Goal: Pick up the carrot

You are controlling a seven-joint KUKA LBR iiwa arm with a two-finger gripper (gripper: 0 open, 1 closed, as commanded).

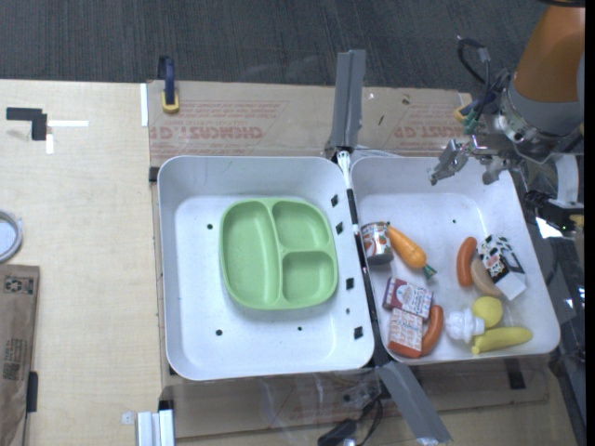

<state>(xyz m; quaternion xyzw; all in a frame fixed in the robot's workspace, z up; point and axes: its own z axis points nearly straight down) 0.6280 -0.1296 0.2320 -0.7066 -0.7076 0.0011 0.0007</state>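
Pale wooden bench (74,249) under a slanted overhead view, dark carpet beyond, two shallow white bins side by side on brown cardboard. In the right bin (437,207), toward its left side: the carrot (407,247), orange, lying on a diagonal, green stub end pointing down-right. Just beside its upper-left end, a small can (376,242), close enough that contact can't be ruled out. Below it, two red-and-white cartons (406,314); a red sausage (432,331) along their right edge. Further right, an orange-red sausage (466,261), a black-and-white cow-print box (498,260), a lemon (488,310), a banana (502,340). In the left bin (177,249), a green divided plate (277,252).

Above the right bin's far rim, up at right: the gripper (469,161), fingers parted and nothing between them, touching nothing, well apart from the carrot. Probably the approach stage, descent not yet begun. Next move, by judgement: travel down-left over the carrot, turn the fingers across its slanted body, lower and close near the middle, clear of the can.
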